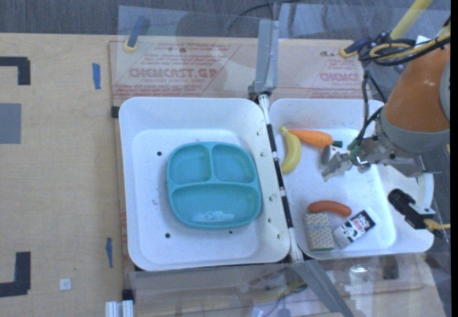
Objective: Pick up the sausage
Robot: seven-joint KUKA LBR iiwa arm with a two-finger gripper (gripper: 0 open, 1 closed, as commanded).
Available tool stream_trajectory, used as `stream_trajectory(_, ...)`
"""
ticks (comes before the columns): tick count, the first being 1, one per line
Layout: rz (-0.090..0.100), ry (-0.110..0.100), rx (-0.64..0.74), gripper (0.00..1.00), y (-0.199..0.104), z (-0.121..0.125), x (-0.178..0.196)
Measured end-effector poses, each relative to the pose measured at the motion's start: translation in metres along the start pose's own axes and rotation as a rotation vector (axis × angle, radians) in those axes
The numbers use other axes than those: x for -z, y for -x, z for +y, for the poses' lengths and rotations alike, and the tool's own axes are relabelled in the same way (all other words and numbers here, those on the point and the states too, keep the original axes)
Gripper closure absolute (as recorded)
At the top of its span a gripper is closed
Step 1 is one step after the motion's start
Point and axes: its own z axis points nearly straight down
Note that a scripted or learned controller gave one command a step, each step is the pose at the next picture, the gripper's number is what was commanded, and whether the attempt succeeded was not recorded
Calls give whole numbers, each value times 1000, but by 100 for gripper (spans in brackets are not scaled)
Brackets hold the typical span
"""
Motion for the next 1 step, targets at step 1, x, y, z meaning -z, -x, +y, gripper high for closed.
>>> stream_trajectory(1, -1, 10, 43, 0, -21, -44, -64)
